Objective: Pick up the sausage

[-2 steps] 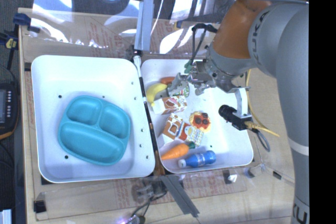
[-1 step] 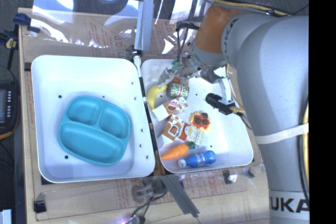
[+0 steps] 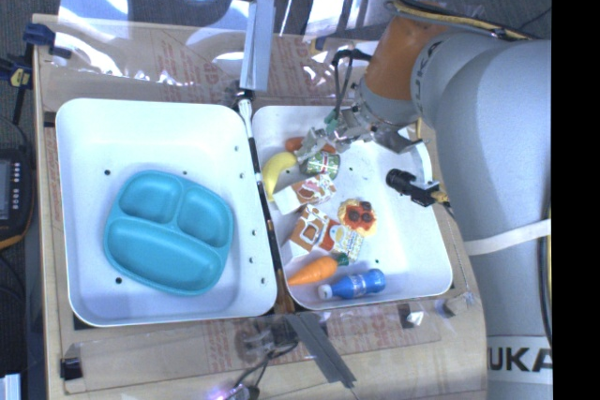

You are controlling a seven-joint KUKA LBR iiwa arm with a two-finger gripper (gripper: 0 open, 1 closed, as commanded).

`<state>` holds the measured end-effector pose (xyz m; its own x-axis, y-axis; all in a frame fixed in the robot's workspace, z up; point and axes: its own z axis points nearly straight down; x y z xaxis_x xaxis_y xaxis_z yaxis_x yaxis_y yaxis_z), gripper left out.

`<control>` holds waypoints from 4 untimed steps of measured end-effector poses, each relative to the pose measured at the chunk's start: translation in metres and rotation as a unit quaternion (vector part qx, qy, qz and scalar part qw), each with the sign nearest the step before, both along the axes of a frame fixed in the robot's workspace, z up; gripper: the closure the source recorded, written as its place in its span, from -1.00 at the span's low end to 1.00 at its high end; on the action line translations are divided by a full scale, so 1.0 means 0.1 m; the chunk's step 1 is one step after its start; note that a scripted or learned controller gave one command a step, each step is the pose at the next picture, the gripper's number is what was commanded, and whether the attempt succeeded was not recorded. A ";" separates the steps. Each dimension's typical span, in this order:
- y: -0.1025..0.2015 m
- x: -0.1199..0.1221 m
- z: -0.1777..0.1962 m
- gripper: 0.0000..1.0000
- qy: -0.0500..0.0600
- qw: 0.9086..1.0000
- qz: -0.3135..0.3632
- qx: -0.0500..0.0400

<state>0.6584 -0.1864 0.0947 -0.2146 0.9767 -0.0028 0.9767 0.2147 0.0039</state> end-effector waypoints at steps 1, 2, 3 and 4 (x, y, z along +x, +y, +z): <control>0.12 -0.02 -0.03 -1.00 0.004 0.998 0.055 0.001; 0.55 0.00 0.04 -1.00 -0.004 0.997 0.082 -0.009; 0.33 -0.86 0.09 -1.00 0.003 0.994 0.106 0.001; 0.24 -0.21 -0.02 -1.00 0.002 0.979 0.204 0.000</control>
